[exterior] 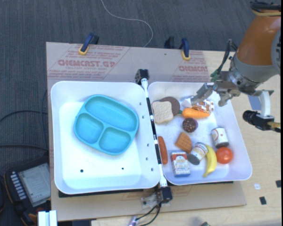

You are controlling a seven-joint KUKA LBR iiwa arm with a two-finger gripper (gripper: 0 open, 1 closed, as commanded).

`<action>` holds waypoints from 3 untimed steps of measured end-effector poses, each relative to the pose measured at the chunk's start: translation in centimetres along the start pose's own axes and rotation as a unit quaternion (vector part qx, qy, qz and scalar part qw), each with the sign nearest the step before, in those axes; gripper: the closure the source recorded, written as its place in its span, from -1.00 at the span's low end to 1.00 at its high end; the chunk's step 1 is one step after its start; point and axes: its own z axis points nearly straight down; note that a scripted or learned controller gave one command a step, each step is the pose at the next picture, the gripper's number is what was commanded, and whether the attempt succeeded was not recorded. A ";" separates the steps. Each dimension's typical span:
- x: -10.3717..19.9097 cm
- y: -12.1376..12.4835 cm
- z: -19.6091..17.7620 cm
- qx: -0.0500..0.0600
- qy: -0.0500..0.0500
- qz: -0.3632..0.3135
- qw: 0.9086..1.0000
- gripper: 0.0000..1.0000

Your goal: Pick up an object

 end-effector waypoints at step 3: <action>1.4 -3.0 12.7 0.002 0.000 0.001 1.000 -1.00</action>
